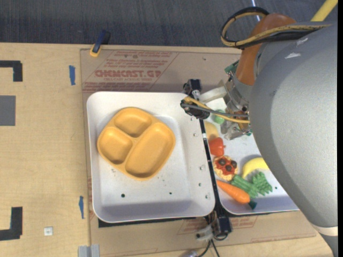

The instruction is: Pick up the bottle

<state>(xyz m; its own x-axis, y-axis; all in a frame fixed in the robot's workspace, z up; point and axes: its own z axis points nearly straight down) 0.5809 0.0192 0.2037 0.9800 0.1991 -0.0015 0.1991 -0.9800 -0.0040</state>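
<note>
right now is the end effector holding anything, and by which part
Cannot be told. The end effector is down at the top of the right bin, mostly hidden under the arm; no bottle or other item is visible in it.

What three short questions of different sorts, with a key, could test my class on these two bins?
1. True or false: the yellow three-part plate lies in the left bin.
2. Which lies nearest the right bin's front edge? A carrot B tomato C banana
3. Fill in: the arm reaches over the ____ bin.

Key: 1 true; 2 A; 3 right.
</note>
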